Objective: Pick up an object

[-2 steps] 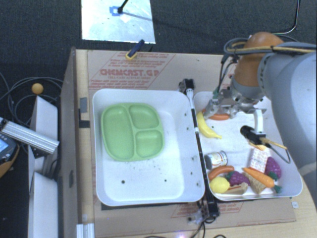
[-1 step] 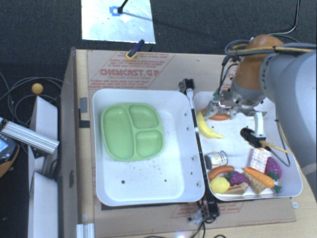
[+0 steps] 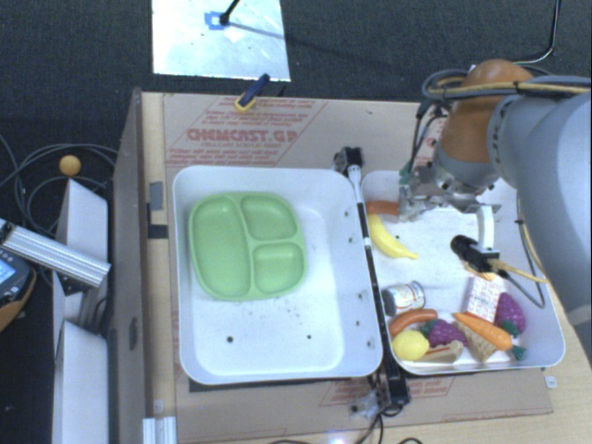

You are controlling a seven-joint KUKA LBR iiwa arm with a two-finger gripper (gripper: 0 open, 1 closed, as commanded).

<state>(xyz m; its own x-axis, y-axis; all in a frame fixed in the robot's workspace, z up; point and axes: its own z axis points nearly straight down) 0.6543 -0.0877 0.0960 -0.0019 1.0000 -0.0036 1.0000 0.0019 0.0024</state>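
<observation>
Dark carpet surrounds your worktop, a cardboard-covered slab carrying two shallow white bins side by side. Your arm comes in from the right, grey with its orange band, and reaches down over the far end of the right bin. The left bin holds a green divided tray. In the right bin you see a banana near the dividing wall, then toward the near end a small metal can, a carrot, purple grapes and a yellow lemon crowded together. Your tool sits low just beyond the banana, beside an orange piece; you cannot tell how its grip stands from here.
</observation>
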